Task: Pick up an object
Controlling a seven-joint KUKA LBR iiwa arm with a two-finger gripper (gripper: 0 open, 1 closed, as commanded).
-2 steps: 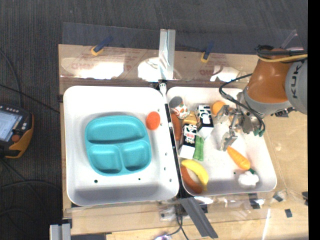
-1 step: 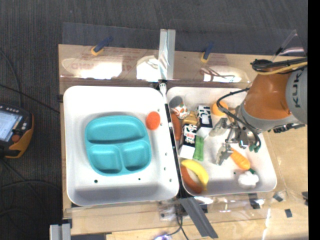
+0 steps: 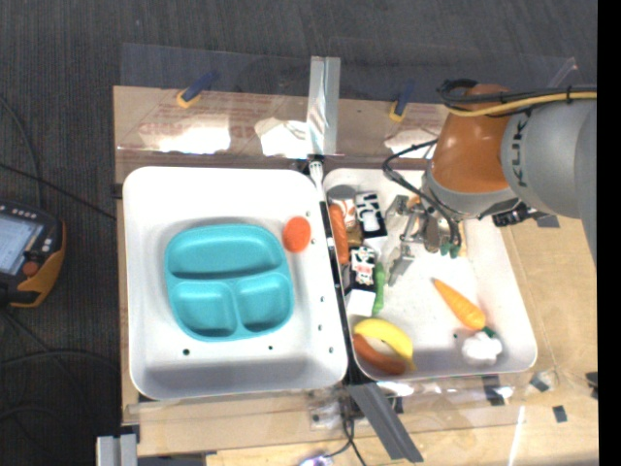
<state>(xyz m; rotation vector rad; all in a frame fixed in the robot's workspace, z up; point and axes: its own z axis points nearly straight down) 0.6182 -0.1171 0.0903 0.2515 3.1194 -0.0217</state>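
1. We're looking down on the bench, and our landmark is the right bin, the one the arm reaches into from the right.
2. The gripper hangs over the upper middle of that bin, its fingers pointing down toward the bin floor.
3. We see the fingers set a little apart with nothing between them, so they grip no object.
4. Just below the fingers, still inside the right bin, a slim green piece lies along the left part of the floor.
5. Along the right bin's left wall we spot an orange-red stick shape and some small black-and-white items; what they are, we cannot tell.
6. At the right bin's lower left corner sits a yellow banana on top of a reddish-orange item.
7. Toward the right bin's lower right lies a toy carrot, and just below it a small white object.
8. Left of the right bin, touching side by side, is the left bin, carrying a teal divided plate and a small orange ball near the shared wall.
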